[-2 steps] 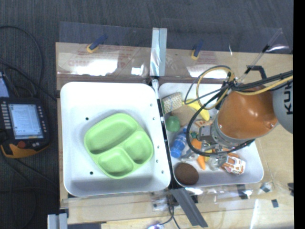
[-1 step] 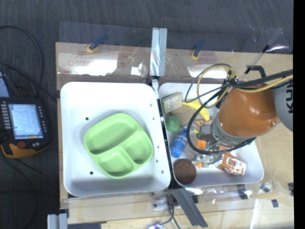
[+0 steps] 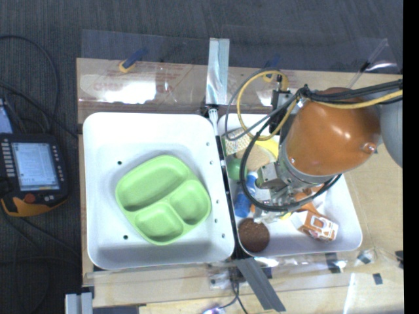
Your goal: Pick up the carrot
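My arm's orange band [image 3: 330, 139] hangs over the middle of the right bin [image 3: 350, 224] and hides much of what lies in it. Below the band, the gripper [image 3: 273, 187] points down into the pile of items on the bin's left side. A thin orange strip [image 3: 303, 207], which looks like part of the carrot, sticks out from under the wrist toward the front right. The rest of it is covered by the arm.
An orange-and-white carton [image 3: 319, 227] lies at the right bin's front. A brown round item [image 3: 254, 235], a blue piece [image 3: 241, 205], a green piece [image 3: 233, 170] and a yellow item [image 3: 260, 154] crowd its left side. The left bin [image 3: 105, 142] holds a green divided plate [image 3: 163, 198].
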### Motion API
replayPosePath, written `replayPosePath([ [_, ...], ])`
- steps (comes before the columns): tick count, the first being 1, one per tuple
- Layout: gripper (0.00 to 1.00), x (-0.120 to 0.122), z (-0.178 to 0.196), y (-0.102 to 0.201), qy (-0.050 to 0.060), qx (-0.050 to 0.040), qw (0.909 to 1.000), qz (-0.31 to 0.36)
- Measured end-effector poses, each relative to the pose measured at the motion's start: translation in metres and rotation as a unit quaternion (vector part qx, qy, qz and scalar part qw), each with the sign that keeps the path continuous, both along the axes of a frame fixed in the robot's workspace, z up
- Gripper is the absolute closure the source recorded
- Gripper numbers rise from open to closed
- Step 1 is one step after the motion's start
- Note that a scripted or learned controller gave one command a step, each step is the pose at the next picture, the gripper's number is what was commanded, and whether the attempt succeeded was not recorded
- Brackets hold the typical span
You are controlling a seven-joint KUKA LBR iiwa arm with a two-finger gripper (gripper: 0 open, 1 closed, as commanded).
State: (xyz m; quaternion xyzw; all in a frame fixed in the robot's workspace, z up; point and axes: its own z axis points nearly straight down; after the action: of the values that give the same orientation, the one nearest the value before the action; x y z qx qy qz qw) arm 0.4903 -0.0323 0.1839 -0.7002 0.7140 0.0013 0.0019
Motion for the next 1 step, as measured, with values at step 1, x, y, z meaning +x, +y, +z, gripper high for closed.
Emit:
replayPosePath([
  [1,1.0,0.0083,0.1054,-0.0428,-0.002,-0.0013,0.997,0.077],
])
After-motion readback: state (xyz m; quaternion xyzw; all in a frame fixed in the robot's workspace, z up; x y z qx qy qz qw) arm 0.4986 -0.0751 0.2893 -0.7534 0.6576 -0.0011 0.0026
